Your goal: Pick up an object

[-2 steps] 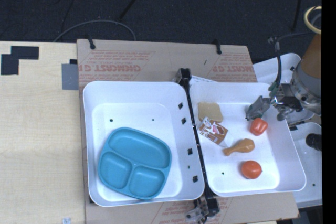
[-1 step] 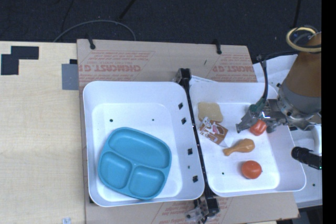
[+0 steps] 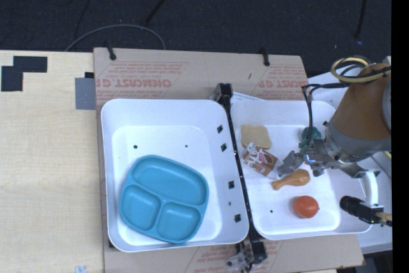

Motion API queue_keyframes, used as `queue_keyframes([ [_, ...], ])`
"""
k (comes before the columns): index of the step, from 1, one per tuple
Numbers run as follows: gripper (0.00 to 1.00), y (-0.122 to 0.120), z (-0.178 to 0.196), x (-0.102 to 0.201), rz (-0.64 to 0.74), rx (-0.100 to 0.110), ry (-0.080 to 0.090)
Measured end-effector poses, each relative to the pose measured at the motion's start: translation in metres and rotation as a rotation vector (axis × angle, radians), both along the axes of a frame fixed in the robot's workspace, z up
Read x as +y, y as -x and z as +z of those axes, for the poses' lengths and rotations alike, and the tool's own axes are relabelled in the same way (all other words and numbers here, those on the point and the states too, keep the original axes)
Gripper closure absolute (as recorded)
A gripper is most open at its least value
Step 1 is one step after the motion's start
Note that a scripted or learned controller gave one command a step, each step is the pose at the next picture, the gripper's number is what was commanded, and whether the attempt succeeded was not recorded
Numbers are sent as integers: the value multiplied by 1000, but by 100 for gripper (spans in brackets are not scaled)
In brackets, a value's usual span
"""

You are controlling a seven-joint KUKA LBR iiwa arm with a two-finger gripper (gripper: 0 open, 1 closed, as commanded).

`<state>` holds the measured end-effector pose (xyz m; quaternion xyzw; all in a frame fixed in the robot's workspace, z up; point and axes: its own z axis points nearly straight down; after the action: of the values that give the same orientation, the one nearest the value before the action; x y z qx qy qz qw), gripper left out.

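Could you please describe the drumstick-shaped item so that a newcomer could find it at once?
Look in the right bin, the one the arm reaches into. At its middle, just below the pincer, lies a tan toy drumstick. Unlike the round red tomato below it, it is long, with a narrow handle pointing left.

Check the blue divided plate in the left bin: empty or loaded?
Empty. The blue plate lies flat in the left bin, and all three compartments show bare blue.

In the right bin (image 3: 323, 222), a drumstick (image 3: 291, 180), wrapped snack (image 3: 259, 160) and bread slice (image 3: 255, 135) are crowding the middle; a tomato (image 3: 306, 206) is sitting apart. Bare floor is lying along the near-left corner.
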<state>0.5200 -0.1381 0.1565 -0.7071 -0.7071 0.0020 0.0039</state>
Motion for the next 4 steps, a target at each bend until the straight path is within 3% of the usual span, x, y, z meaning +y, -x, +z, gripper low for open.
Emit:
queue_keyframes([
  [1, 0, 3, -54, -7, -6, -19, 15],
  [2, 100, -2, -36, -11, -12, -34, 19],
  [3, 100, -10, 23, -15, 1, -10, 3],
  [4, 100, -8, 73, -26, -2, -9, 3],
])
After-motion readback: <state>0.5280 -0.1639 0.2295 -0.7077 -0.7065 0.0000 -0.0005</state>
